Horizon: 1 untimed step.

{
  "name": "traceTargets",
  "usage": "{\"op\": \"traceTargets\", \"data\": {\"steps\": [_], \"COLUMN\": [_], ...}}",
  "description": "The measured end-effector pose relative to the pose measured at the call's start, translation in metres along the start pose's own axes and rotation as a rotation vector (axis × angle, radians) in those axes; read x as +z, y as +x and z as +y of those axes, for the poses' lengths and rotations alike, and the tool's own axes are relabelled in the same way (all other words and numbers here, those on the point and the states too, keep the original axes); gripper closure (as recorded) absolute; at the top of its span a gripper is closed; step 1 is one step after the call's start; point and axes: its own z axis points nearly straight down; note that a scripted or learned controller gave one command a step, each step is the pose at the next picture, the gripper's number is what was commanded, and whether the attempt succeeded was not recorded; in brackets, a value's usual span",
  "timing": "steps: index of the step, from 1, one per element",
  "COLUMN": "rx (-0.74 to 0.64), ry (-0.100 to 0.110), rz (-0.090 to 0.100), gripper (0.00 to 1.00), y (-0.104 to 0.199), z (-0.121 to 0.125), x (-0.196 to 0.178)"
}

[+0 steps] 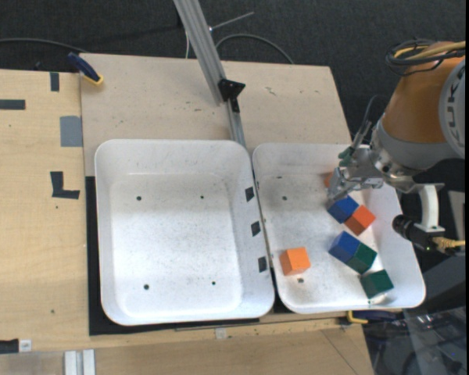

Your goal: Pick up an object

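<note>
Camera view, from above and at a slant: two shallow white bins sit side by side on a wooden bench, the left bin (113, 209) presenting a broad bare floor, the right bin (297, 170) carrying all the loose objects. The blocks crowd the right bin's outer half, leaving open floor along its left side and near its far rim. An orange cube (295, 260) lies alone toward the near left, well apart from the rest. A blue cube (342, 208) and a red-orange cube (361, 219) touch one another; nearer the viewer a second blue cube (345, 246) abuts a dark green cube (364, 258), and another green cube (375, 283) sits close to the bin's near right rim. A small orange-brown object (327, 180) is partly hidden beside the tool. The arm (422, 123) enters from the right, its orange band above the wrist. The gripper (347, 186) is lowered into the right bin, its tip just above or touching the upper blue cube; how far it is open, and whether it grips anything, cannot be told from this angle. A slanted metal rail (207, 53) crosses the bench toward the junction of the bins.
</note>
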Motion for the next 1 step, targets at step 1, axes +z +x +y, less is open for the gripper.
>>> {"op": "traceTargets", "data": {"steps": [1], "rx": [-0.005], "ry": [0.005], "rz": [0.003], "gripper": [1.00], "y": [0.0576], "z": [-0.0079], "x": [-0.0093]}}
